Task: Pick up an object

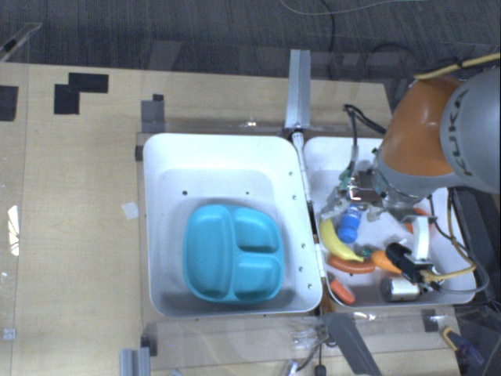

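Sitting in the left bin [164,171] is a blue divided plate [232,251]. Over in the right bin [321,157], a banana [338,243], a blue bottle [349,226] and orange pieces [352,264] crowd beneath the gripper [356,194], whose grip I cannot make out.

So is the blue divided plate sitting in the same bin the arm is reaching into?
No, the blue divided plate lies alone in the left bin, while the arm reaches into the right bin among the banana and other items.
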`<state>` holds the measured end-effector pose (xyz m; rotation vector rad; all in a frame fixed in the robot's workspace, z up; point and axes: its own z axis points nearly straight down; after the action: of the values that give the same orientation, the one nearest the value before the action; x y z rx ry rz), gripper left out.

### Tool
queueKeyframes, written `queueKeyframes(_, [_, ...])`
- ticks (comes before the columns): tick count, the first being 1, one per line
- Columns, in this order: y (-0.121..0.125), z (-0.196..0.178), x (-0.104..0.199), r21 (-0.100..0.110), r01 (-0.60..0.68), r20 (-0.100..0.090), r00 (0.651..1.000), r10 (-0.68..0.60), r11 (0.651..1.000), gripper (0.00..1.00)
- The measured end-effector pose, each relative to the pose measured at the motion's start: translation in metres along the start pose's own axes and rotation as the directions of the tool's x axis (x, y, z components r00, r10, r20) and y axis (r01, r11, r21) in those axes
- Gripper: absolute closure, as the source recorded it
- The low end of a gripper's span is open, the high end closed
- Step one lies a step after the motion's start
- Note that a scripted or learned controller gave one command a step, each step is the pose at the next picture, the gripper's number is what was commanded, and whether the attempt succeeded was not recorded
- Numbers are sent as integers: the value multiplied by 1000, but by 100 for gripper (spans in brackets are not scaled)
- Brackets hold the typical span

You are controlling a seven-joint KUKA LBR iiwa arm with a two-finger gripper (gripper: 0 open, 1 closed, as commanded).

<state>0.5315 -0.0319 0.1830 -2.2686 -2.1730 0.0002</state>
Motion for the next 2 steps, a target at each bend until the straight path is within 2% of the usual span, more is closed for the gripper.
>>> queueKeyframes(1, [-10,94,-63,-12,-19,-1,1000,19,1000,0])
queueKeyframes(2, [-8,82,-61,-19,-16,-2,1000,16,1000,100])
